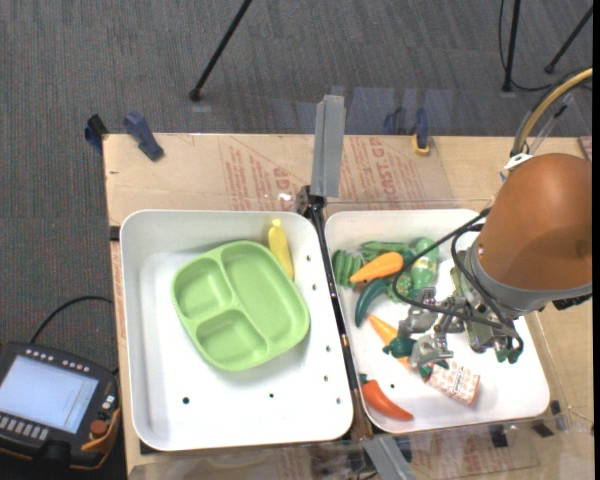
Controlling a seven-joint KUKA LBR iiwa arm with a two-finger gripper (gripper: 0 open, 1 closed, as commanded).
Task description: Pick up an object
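Down at six o'clock in the right bin (535, 393) we see a red pepper (386, 397), and beside it at three o'clock a small red and white box (454, 383). We see the claw (432, 346) low over the toy food heap, above an orange carrot (380, 326). We cannot tell how it stands. At nine o'clock, the left bin (145, 388) holds a green plate (240, 305) and a yellow bottle (280, 247).

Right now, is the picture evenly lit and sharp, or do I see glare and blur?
Camera view: lighting is soft and even; the green tray casts only faint shadow in the left bin. The arm's orange band looks softly blurred, and the end effector among the toys is hard to resolve.
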